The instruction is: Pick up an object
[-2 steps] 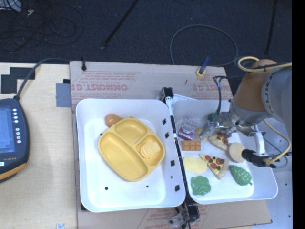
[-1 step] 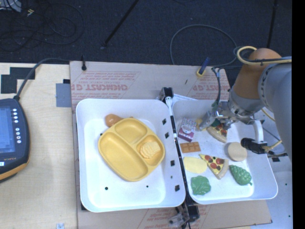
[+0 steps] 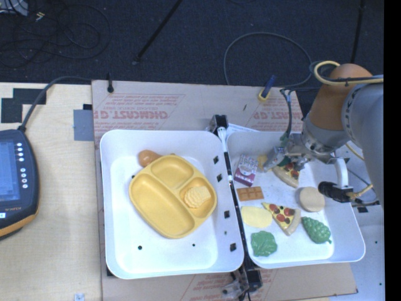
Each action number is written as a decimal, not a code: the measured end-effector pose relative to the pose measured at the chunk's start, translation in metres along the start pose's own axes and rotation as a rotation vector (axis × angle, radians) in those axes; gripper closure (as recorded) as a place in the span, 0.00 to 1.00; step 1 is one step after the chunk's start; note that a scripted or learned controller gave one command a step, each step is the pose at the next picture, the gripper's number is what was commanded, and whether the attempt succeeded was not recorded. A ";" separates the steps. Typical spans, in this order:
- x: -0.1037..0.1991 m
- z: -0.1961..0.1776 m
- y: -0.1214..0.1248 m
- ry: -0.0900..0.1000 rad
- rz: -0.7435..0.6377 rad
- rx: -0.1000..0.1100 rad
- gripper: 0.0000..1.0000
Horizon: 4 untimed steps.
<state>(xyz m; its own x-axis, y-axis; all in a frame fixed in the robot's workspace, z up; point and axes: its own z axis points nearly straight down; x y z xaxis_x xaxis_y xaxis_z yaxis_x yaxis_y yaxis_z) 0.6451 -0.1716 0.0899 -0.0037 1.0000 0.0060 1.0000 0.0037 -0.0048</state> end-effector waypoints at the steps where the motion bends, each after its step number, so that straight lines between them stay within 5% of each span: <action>1: 0.016 0.000 0.000 -0.009 0.003 -0.007 0.00; 2: 0.015 -0.013 0.000 -0.008 0.004 -0.004 1.00; 3: 0.015 -0.012 0.000 -0.009 0.004 -0.005 0.00; 4: -0.009 -0.001 0.001 -0.007 0.002 -0.010 0.00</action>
<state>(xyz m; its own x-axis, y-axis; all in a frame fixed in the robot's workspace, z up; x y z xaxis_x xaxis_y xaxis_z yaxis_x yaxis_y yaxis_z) 0.6463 -0.1804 0.0910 -0.0019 1.0000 -0.0010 1.0000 0.0019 0.0052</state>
